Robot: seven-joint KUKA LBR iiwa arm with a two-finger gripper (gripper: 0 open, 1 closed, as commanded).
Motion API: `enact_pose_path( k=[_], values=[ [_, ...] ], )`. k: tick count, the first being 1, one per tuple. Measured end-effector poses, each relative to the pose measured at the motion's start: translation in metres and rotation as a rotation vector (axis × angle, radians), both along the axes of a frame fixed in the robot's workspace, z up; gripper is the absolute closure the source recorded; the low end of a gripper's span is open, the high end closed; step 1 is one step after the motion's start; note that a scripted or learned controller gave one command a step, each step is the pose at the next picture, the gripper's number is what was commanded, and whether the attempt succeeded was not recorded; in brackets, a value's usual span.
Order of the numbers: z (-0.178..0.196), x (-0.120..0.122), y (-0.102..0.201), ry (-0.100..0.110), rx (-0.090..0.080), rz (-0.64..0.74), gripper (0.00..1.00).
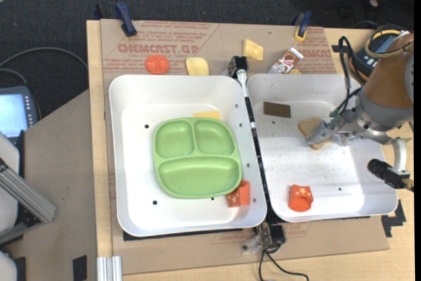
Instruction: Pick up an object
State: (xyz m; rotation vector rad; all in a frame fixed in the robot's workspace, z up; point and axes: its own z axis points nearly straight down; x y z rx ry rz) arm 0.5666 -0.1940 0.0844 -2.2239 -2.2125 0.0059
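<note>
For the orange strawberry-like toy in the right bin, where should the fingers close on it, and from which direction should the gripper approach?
Grip the orange toy across its rounded body, coming straight down from above. It lies alone on the right bin's floor, away from the walls, the brown block and the tan piece, so both flanks look free. The gripper sits further up the bin.
</note>
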Motion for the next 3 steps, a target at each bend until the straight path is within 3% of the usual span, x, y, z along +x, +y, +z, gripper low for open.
enact_pose_path(
  k=[1,2,3],
  values=[
    [0.001,-0.072,-0.027,-0.001,0.011,0.005,0.0],
    [0.158,-0.017,0.017,-0.027,-0.006,0.014,0.0],
    [0.04,0.014,0.029,0.003,0.003,0.008,0.0]
  ],
)
